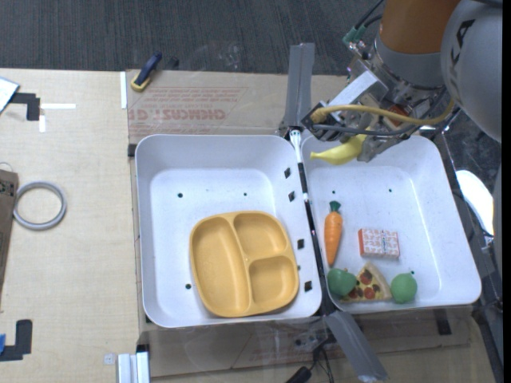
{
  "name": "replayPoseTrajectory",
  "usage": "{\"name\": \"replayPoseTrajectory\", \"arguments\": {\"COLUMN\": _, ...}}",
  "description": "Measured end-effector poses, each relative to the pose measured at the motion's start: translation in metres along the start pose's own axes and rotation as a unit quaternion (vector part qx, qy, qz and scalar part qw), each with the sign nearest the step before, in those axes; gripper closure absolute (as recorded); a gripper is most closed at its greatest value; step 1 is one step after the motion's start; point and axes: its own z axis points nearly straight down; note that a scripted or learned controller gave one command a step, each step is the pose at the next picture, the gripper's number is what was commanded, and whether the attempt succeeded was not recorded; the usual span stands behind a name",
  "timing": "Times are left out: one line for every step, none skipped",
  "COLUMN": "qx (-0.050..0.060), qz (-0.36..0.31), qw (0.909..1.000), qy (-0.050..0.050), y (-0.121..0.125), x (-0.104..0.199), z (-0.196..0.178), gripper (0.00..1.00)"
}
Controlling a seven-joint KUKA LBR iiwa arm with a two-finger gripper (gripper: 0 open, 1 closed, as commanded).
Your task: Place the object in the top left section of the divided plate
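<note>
Reaching in from the right, the grey arm (447,22) with its orange band hung over the far edge of the right bin (447,214), and its gripper (359,144) sat low at that bin's back rim. A yellow banana (337,153) showed at the gripper's tip, apparently pinched there, though whether the claw truly clamped it or merely covered its end could not be told. The banana's long axis ran roughly left to right, slightly tilted, with its free end pointing left toward the divider between the two bins and its other end lost under the gripper. It was above the back left part of the right bin, well apart from the yellow divided plate (242,260), which lay in the left bin (160,214) toward its near right corner. Nothing lay in the plate's sections. Along the right bin's near side lay a carrot (333,231) pointing toward the near edge with its green top away, a small pink box (378,243) beside it, a pizza slice (368,285), and two green round fruits (403,287) flanking the slice. A roll of tape (37,205) rested on the bench (72,294) at the left.
</note>
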Motion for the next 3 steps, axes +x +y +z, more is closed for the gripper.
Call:
{"name": "replayPoseTrajectory", "arguments": {"qx": 0.000, "qz": 0.128, "qw": 0.9918, "qy": 0.001, "y": -0.014, "x": 0.077, "z": 0.023, "gripper": 1.00}}
{"name": "replayPoseTrajectory", "arguments": {"qx": 0.000, "qz": 0.154, "qw": 0.9881, "qy": 0.000, "y": -0.030, "x": 0.113, "z": 0.139, "gripper": 1.00}}
{"name": "replayPoseTrajectory", "arguments": {"qx": 0.000, "qz": 0.154, "qw": 0.9881, "qy": 0.001, "y": -0.030, "x": 0.113, "z": 0.138, "gripper": 0.00}}
